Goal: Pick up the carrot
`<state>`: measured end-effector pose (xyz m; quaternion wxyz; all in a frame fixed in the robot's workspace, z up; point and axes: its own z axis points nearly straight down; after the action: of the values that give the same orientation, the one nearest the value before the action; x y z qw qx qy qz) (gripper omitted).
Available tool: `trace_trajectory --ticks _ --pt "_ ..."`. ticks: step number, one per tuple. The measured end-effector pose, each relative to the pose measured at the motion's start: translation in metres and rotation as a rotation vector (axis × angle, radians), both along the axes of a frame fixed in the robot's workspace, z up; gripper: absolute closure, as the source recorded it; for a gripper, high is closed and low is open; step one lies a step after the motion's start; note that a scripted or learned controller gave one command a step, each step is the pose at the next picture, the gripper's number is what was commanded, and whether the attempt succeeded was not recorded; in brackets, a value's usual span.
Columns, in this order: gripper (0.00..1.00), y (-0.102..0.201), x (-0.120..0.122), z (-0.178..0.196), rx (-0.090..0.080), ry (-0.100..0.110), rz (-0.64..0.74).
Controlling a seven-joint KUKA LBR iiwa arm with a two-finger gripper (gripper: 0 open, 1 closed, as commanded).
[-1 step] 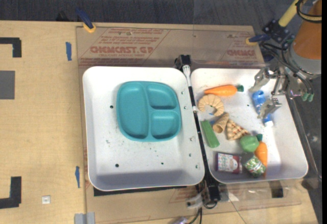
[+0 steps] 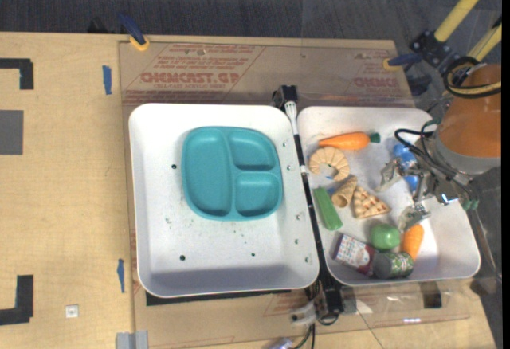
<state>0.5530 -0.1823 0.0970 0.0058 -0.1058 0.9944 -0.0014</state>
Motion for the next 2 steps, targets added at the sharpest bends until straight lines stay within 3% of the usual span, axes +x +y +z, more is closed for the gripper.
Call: trace_trajectory --ticks 1,2 --pt "0.0 -0.015 -0.053 -0.0046 0.007 -0.025 -0.021" --pt "0.0 -0.0237 -0.0512 -0.0057 0.002 -0.018 0.378"
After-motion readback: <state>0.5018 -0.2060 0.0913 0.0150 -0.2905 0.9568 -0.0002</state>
